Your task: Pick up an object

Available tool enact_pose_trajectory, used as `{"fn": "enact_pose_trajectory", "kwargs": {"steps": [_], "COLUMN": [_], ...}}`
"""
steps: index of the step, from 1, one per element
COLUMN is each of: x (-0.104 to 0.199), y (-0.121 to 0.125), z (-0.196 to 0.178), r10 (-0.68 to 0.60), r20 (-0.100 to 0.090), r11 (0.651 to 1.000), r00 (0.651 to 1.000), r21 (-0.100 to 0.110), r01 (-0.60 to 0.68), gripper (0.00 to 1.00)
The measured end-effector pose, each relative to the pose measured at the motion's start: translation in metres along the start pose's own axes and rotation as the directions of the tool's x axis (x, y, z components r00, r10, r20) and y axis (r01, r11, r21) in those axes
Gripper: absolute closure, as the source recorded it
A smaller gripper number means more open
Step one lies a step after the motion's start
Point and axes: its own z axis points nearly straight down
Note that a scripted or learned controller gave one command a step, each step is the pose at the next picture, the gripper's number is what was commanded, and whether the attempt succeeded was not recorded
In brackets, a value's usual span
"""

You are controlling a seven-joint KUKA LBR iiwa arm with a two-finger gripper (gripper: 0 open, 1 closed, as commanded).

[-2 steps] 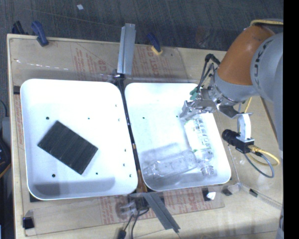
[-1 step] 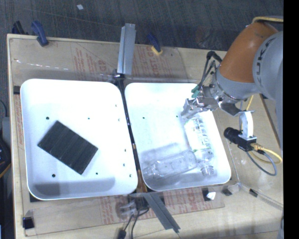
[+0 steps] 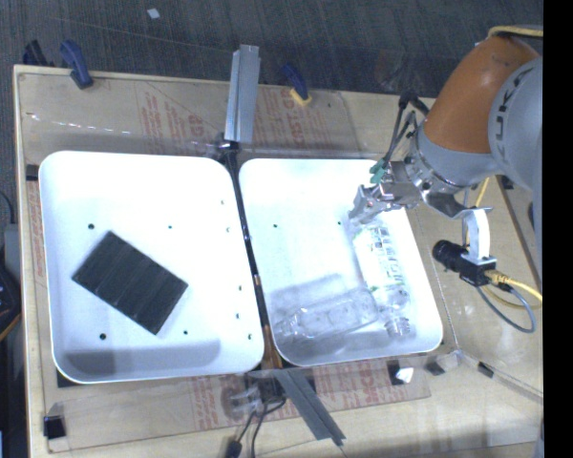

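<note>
The arm [image 3: 487, 93] enters from the right of the camera view, its orange band sitting high over the upper right corner of the right bin [image 3: 296, 184]. From the band the grey wrist slants down and to the left, ending in the gripper [image 3: 368, 203], which is low over the upper right part of that bin, just inside its right wall. Whether the tips are parted or closed cannot be told — the metal parts there blur against the white floor and the clear plastic beneath.

Two clear plastic bottles lie in the right bin. The upright-lying bottle [image 3: 384, 270] runs along the right wall, its upper end right under the gripper — touching or just short, the view does not settle it. The second bottle [image 3: 327, 318] lies on its side across the bin's lower part, near the front wall, its right end close to the lower end of the first.

The left bin [image 3: 67, 175] holds a dark flat rectangular pad [image 3: 130, 282], turned at a slant in its lower left area, well apart from the gripper.

Both bins rest side by side on the wooden surface [image 3: 363, 113], a metal bar [image 3: 242, 93] standing above the gap between them. Blue clamps [image 3: 76, 63] grip the surface's far edge.
</note>
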Motion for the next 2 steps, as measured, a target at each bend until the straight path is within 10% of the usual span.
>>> {"fn": "enact_pose_trajectory", "kwargs": {"steps": [1, 2], "x": [0.000, -0.022], "y": [0.000, 0.039], "z": [0.000, 0.014], "r10": [0.000, 0.005], "r20": [0.000, 0.003], "r11": [1.000, 1.000], "r00": [1.000, 1.000], "r21": [0.000, -0.005], "r01": [0.000, -0.005], "gripper": [0.00, 0.00]}}
